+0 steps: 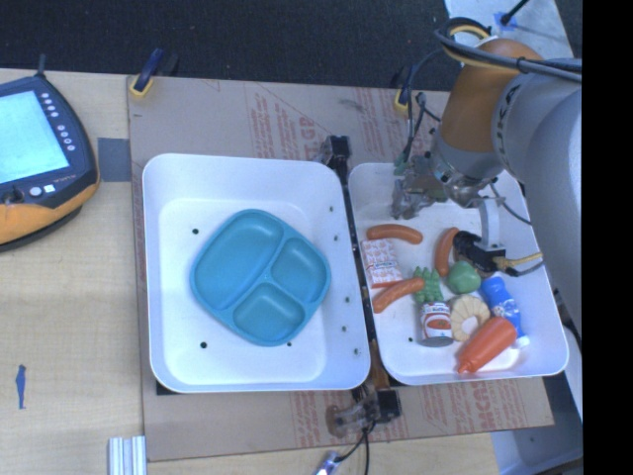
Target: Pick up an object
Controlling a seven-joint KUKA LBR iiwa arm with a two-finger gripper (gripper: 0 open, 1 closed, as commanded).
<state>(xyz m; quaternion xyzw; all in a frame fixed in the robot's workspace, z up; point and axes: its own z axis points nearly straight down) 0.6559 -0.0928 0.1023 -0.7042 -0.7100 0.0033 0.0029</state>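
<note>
On bench (pixel 89 295): 2 white bins (pixel 168 186) (cardboard (pixel 287 117) under).

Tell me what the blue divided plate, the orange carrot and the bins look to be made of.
Blue plate: likely molded plastic, matte, one even colour with soft rounded dividers.
Carrot: probably toy plastic, smooth, with a uniform bright orange and a slight sheen.
Left bin and right bin: apparently thin white plastic, semi-gloss, with rounded corners and raised rims; what they are exactly stays uncertain from this view.
</note>
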